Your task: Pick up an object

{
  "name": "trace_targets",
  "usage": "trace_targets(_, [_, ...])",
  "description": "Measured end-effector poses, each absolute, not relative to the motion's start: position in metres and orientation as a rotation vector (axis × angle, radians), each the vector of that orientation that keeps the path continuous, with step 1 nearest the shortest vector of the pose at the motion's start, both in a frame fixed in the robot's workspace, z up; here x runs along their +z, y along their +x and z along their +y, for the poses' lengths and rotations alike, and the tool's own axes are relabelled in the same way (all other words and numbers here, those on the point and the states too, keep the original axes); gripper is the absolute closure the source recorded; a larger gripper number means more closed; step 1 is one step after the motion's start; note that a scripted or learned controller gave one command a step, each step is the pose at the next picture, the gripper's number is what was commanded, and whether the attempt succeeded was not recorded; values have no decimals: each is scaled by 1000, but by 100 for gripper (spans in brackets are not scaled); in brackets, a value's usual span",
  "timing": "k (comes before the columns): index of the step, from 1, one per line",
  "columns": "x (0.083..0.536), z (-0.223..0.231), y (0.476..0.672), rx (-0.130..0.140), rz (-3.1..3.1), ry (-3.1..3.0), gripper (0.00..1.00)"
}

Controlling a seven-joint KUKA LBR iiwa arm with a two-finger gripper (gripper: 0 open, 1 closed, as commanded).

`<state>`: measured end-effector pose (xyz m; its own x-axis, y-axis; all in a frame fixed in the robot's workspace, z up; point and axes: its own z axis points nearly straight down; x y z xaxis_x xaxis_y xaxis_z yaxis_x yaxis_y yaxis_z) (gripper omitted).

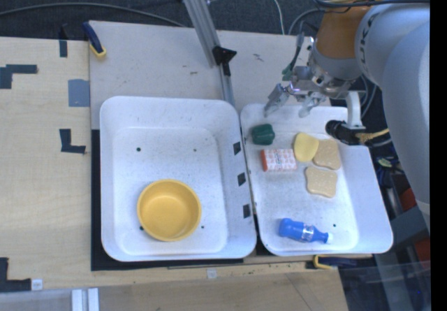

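So we're looking at the right-hand white plastic bin [363,233], and the nearest candidate for a grab is the small dark green rounded block [262,134] sitting in that bin's far left corner. Our guess is it's light and fairly stiff, maybe a bit slick on its curved top, so we'd pinch it across the short flat sides rather than over the dome.

The two-finger gripper [292,103] hangs over the far rim of that same bin, fingers spread apart with nothing between them. The green block lies just nearward and left of the finger tips, close but not touching, so we'd need a small shift plus a drop.

Other options in the bin: a red-and-white patterned packet [278,159] just nearward of the green block, likely soft and crinkly; three pale yellow and tan bread-like pieces [318,163] to its right, probably squishy foam; and a blue plastic bottle [302,230] lying flat near the bin's near edge, which we'd expect to roll.
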<state>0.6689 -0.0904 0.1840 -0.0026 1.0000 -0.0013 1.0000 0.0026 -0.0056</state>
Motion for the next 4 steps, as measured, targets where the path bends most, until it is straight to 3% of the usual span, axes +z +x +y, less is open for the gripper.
trace_targets(1, [134, -99, 668, 9, -2220, -2217, 0])
trace_targets(2, [147, -98, 670, 3, -2226, -2217, 100])
trace_targets(4, [241, -108, 672, -4, -2226, -2221, 100])
